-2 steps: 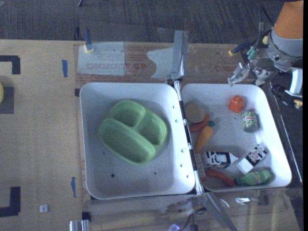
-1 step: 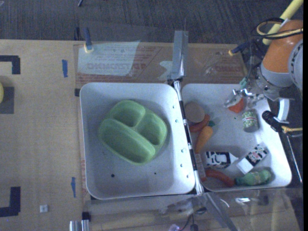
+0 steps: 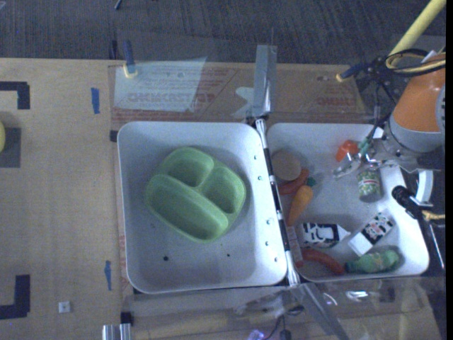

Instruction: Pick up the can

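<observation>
The can (image 3: 369, 185) lies in the right bin (image 3: 333, 137), in its far right part, a small cylinder with a green label and a pale top. Its long axis seems to run roughly toward and away from the camera, though at this size I cannot say whether it stands upright or lies tipped.

The gripper (image 3: 358, 158) sits just above and slightly left of the can as seen from the camera, close beside it but with no part of the can visibly between its metal parts. Whether it is clenched or released cannot be told; the metal is small and blurred against the white bin.

So the coming move, as I judge it, turns on a short shift toward the near right, onto the can's top.

Just left of the gripper is an orange bit (image 3: 347, 149). Near side of the can, a black-and-white carton (image 3: 373, 231) lies well clear. Further left sit a carrot (image 3: 299, 202) and a brown disc (image 3: 287, 166). The left bin (image 3: 134, 261) holds a green tray (image 3: 196, 193), well apart.
</observation>
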`<control>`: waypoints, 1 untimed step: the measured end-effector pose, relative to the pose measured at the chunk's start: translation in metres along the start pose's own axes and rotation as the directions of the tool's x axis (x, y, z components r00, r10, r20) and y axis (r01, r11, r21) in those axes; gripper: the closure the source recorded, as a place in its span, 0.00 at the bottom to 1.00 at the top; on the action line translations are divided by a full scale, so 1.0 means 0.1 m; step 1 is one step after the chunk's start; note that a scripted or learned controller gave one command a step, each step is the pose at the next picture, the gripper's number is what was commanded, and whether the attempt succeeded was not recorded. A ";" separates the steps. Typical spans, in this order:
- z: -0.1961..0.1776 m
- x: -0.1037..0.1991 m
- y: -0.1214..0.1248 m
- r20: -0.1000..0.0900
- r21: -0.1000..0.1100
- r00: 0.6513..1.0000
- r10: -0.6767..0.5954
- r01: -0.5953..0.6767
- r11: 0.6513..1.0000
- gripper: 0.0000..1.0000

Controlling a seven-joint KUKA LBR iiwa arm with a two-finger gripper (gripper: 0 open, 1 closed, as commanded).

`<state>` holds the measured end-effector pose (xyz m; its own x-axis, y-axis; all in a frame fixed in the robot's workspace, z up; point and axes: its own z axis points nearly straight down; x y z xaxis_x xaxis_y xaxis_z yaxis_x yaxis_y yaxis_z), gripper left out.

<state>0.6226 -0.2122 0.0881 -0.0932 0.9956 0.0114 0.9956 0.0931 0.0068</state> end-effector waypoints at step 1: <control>-0.01 0.01 -0.09 0.000 -0.004 1.000 0.028 -0.028 1.000 0.00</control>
<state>0.6133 -0.2117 0.0886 -0.0655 0.9978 0.0114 0.9978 0.0654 0.0103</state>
